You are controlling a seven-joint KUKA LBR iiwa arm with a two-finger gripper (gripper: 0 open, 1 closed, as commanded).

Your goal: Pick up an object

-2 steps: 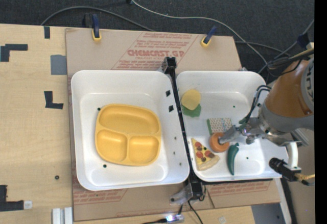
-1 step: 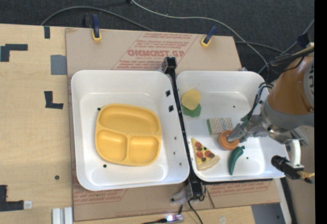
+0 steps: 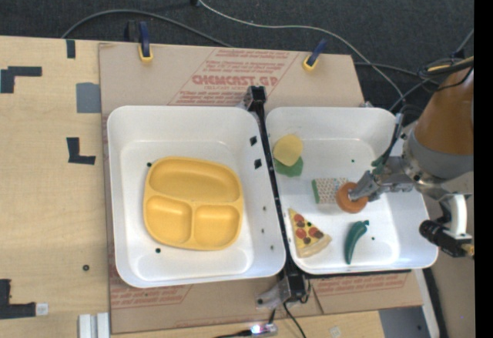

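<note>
Tabletop, two white bins; right bin holds your target. Gripper sits low over the orange disc, touching it at its left. Whether its fingers grip, you cannot tell.

At the right edge, the arm has an orange band, a grey wrist, and a dark gripper.

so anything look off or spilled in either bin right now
Nothing stands out. The yellow divided plate lies flat in the left bin. The pizza slice, green pepper and other toys lie loose in the right bin, with the gripper at the orange piece.
</note>
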